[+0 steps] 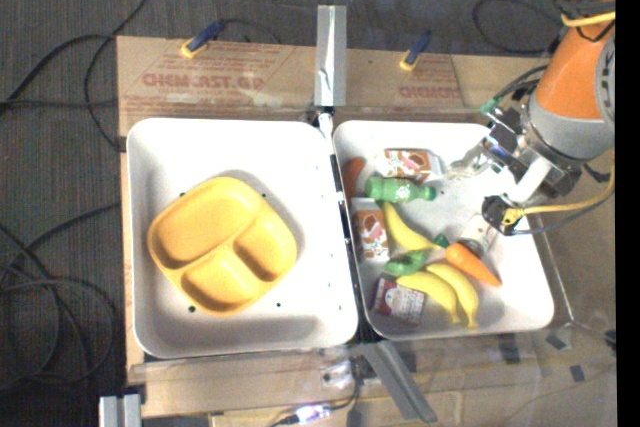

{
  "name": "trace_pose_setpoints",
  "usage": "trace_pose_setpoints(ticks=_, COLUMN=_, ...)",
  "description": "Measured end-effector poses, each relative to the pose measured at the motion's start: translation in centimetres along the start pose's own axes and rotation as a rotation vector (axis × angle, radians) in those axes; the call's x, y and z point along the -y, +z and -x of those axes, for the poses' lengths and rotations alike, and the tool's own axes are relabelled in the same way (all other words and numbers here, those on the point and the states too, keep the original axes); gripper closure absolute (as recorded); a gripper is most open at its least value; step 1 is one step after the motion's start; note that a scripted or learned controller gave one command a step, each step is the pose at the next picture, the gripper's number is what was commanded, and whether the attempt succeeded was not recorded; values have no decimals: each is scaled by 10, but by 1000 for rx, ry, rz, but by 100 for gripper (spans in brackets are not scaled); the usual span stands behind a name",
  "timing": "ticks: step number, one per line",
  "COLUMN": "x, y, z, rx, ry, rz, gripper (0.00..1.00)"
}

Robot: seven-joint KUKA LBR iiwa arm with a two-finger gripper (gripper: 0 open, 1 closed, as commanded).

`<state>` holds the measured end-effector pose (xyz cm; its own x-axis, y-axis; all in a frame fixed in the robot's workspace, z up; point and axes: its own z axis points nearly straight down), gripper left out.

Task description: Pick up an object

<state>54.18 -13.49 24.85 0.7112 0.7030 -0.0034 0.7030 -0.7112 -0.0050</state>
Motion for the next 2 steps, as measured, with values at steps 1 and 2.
trace_pose_setpoints(ticks=1, x=1, y=28, z=-14, rx=4, ry=67, rz=3, gripper=100)
trace_pose_setpoints(ticks=2, x=45, y=27, z=32, rx=3, ry=124, rz=2, gripper=100)
